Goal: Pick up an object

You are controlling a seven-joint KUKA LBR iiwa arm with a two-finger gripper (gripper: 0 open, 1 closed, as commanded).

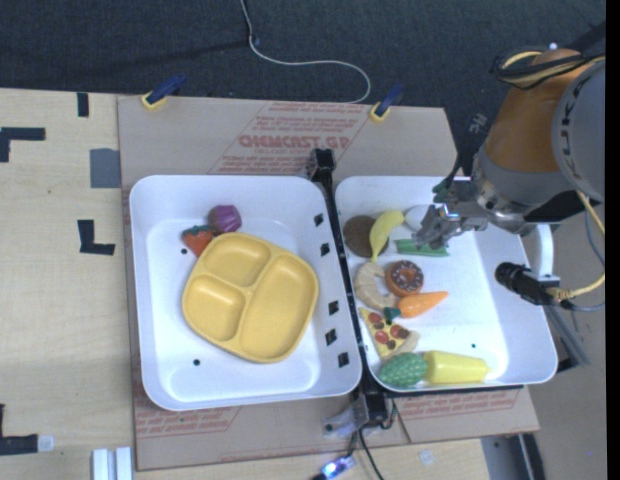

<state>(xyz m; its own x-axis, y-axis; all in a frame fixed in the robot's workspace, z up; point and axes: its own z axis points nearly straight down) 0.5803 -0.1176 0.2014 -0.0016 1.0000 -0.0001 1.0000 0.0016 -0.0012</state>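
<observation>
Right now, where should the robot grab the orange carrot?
Probably across the carrot's thick middle, coming straight down from above. It lies flat, its pointed tip toward the bare bin floor, while the donut and pizza slice crowd its blunt end.

Two white bins (150,298) side by side. Left: yellow tray (251,296), purple toy (225,218). Right: banana (385,232), donut (404,276), carrot (422,304), pizza slice (388,333), corn (435,368). Gripper (432,230) low over a green piece (422,251).
</observation>
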